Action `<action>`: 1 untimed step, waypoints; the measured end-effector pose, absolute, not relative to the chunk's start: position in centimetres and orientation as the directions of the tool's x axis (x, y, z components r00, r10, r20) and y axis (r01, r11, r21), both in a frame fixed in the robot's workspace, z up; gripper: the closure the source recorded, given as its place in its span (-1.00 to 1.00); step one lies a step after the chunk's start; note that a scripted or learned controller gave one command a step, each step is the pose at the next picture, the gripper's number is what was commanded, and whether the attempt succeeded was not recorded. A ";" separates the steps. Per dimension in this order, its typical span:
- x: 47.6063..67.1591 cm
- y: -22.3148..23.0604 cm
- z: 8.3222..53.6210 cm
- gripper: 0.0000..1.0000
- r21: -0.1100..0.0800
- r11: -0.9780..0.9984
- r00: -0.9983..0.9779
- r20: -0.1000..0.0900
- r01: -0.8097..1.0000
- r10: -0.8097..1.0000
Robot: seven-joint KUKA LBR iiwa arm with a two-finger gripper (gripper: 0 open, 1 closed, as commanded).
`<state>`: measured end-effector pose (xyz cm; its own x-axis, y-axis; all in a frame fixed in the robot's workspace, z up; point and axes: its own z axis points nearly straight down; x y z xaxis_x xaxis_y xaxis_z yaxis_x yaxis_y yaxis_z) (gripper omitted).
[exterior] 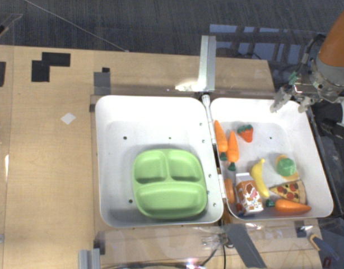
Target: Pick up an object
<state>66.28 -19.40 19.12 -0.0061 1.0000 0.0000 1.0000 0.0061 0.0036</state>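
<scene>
- One fixed camera sits high above the bench (43,167), looking down at a slant, far enough back to take in both white bins.
- The left bin (113,114) lies near centre; the right bin (273,133) toward three o'clock.
- Dark floor fills twelve o'clock.

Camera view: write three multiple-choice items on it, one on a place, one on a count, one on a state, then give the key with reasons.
1. Where does the green tray lie?
A. In the left bin
B. In the right bin
C. On the bench outside both bins

2. How many compartments does the green tray have?
A. One
B. Three
C. Five

3. Where is the gripper now?
A. Closed on the banana
B. Resting on the green tray
C. Above the right bin's far right corner, holding nothing

Key: 1 A, the tray sits within the left bin. 2 B, two small sections lie above one wide one. 3 C, it hangs over the right bin rim, apart from the banana and other toys.
</scene>
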 end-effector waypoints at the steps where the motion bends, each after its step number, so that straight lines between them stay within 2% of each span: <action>1: 66.5 -19.3 20.2 1.00 0.008 0.014 -0.014 -0.002 1.000 1.000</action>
